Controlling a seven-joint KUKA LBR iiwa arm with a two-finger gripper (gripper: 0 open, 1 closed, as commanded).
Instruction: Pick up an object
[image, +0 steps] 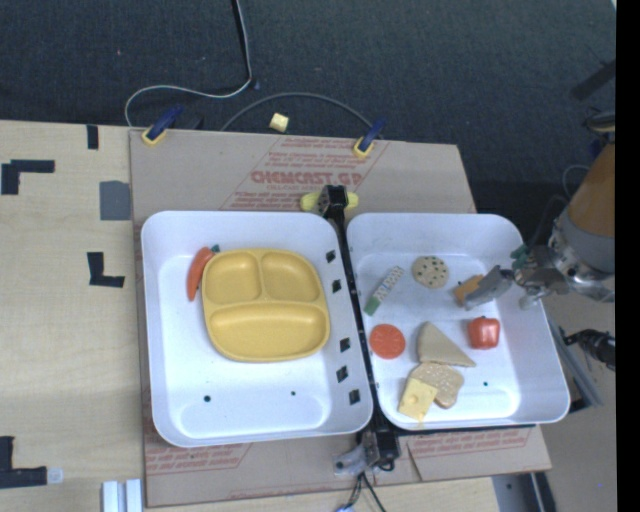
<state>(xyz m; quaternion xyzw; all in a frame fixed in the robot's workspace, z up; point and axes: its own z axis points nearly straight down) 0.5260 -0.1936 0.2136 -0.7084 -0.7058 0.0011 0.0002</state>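
Over the right white bin (500, 232), near its right wall, the two-finger gripper (482, 287) is seen, reaching in from the right on the grey arm with the orange band (597, 225). A small orange piece (466, 291) lies at the tips of its grey fingers (490, 283), but whether that piece is pinched between them or merely lies beneath them cannot be told, and how wide the claw stands cannot be made out either.

Places are given from that gripper. Just below it, a small red pepper-like toy (484, 332) is seen on the bin floor. To its left, a round tan cookie with dark specks (430, 271) is found, and further left a short white and green bar (385, 287) is laid at a slant. Below and to the left, a beige wedge (442, 346) is set beside a flat round red-orange disc (387, 341). Lower still, a pale cracker-like square (443, 381) and a yellow cheese-like block (417, 399) are seen touching.

Well to the left, across the black divider, the left white bin (170, 390) is occupied by a yellow plastic plate with three compartments (266, 304), with an orange carrot toy (198, 272) laid just beside the plate's left edge.
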